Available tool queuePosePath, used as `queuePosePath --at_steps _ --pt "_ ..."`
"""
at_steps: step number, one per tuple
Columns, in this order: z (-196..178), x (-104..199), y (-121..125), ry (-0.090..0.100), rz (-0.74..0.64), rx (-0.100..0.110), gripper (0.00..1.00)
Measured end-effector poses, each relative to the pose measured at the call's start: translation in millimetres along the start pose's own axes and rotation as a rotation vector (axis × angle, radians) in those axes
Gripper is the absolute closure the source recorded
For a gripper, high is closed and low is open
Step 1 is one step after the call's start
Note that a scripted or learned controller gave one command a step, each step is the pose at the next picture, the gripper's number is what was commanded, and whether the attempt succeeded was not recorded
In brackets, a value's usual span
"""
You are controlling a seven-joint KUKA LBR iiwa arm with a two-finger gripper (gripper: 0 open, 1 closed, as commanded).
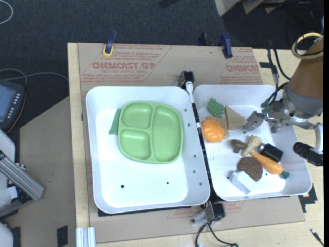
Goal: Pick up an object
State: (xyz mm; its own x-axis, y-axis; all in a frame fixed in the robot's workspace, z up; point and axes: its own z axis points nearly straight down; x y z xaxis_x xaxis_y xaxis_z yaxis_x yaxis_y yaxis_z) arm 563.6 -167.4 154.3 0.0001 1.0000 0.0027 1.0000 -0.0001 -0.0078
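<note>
White plastic forms the two shallow bins, set side by side so that things can be lifted from one and dropped in the other. Nearest the camera, the front rim of the right bin (257, 194) holds the clutter: a small white and grey block (239, 181) by the front wall, a brown round piece (250, 168) touching it, and a toy carrot (267, 161) lying aslant with a small black block (271, 152) just behind. Further in lie a pale knobbly piece (252, 144) beside a dark brown lump (237, 145), then an orange fruit-like toy (213, 129) against the divider, a tan wedge (234, 118) and a green broccoli-like toy (215, 107) at the back. These loose toys are the pick candidates, all well apart from the other bin.

Over this heap, near the tan wedge and the pale piece, hangs the gripper (255, 121), reached in from the right on its grey and orange arm (308, 81). Its fingers look spread, with nothing between them; I judge the grasp not yet made.

In the left bin (103, 189) a green divided plate (151, 131) rests flat, likely as a target.

Both bins sit on a brown board (169, 60) printed with lettering, clamped at the far edge by a yellow clip (108, 47) and a blue clip (225, 45). Beyond lies dark carpet (77, 9).
</note>
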Motion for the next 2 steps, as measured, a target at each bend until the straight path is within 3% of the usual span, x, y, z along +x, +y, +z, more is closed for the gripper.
queuePosePath --at_steps 1,2 --pt "62.1 0.3 5.1 -0.001 -0.001 -0.002 0.00" --pt "70.2 0.6 4.9 -0.001 0.000 -0.004 0.00"
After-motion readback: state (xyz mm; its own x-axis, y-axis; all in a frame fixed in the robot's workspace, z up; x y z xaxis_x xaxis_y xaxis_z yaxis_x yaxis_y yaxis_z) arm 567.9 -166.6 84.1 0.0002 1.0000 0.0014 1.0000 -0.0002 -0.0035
